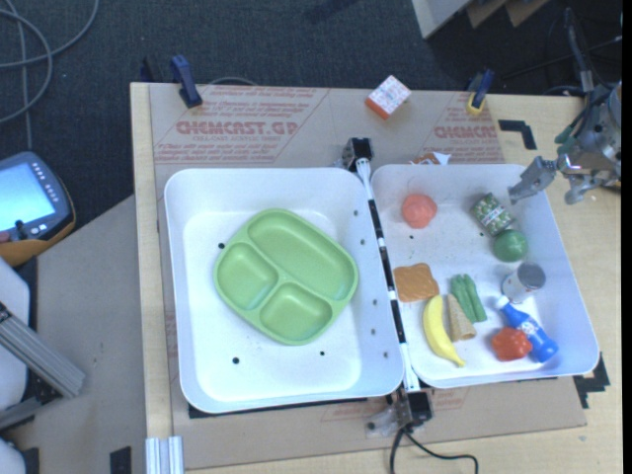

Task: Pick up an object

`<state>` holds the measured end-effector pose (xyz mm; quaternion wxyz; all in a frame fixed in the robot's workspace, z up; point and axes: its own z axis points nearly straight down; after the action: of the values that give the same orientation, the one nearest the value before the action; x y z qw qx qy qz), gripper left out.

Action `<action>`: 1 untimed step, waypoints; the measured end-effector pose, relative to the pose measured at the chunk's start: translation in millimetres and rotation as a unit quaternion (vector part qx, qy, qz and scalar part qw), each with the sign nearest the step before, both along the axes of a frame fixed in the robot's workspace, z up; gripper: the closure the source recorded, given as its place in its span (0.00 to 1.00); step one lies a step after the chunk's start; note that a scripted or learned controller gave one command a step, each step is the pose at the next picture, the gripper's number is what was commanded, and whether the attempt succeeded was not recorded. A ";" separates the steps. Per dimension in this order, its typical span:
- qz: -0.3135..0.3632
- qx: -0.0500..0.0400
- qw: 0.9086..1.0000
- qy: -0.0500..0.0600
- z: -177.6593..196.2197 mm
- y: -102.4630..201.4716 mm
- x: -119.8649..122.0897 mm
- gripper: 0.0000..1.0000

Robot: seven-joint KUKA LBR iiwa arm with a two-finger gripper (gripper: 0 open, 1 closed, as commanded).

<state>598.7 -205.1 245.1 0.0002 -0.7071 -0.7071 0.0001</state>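
While gripper [533, 179] hangs open: one green tray [286, 276], one banana [438, 331].

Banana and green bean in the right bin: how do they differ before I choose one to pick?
The banana is yellow and curved; the green bean is dark green and nearly straight. The banana looks longer and thicker than the bean. The banana lies nearer the bin's front-left corner, the bean just up and right of it, with a tan piece between them. Both lie flat in the right bin.
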 end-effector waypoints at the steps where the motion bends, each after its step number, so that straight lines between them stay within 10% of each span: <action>1: 0.002 0.001 1.000 0.002 -100.2 11.5 59.7 0.00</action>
<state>658.4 -193.5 144.9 0.0017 -0.7059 -0.7083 0.0008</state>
